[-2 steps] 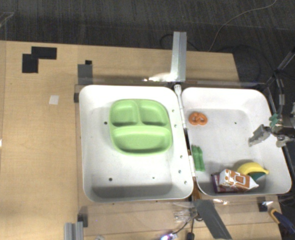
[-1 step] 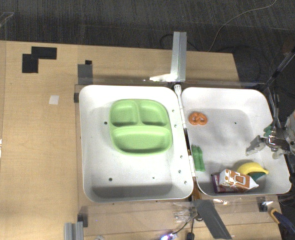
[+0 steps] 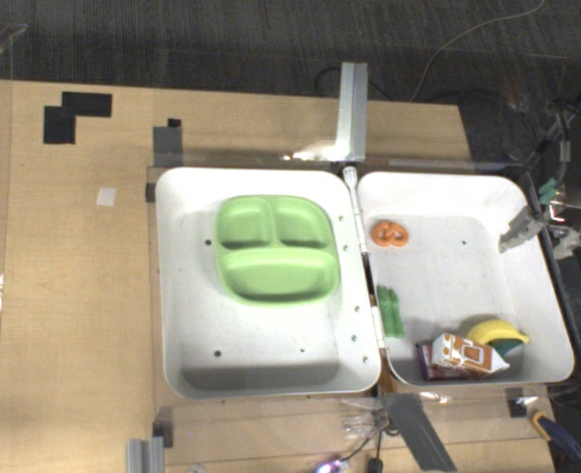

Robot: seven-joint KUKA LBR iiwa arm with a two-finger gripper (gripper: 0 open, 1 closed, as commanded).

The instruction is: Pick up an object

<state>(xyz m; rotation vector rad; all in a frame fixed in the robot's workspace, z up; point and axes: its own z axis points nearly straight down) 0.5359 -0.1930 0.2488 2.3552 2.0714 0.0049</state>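
The gripper (image 3: 520, 231) hung at the frame's right edge over the right bin's (image 3: 448, 205) rim, its opening impossible to judge. A green divided plate (image 3: 276, 247) filled the left bin (image 3: 187, 294). In the right bin's lower corner lay a carton (image 3: 460, 357), long axis left-right, touching a banana (image 3: 497, 337); a green block (image 3: 390, 311) and orange pretzel (image 3: 389, 233) sat farther left.

Two white bins (image 3: 187, 363) side by side on a wooden bench (image 3: 64, 294), dark carpet (image 3: 222, 18) beyond.
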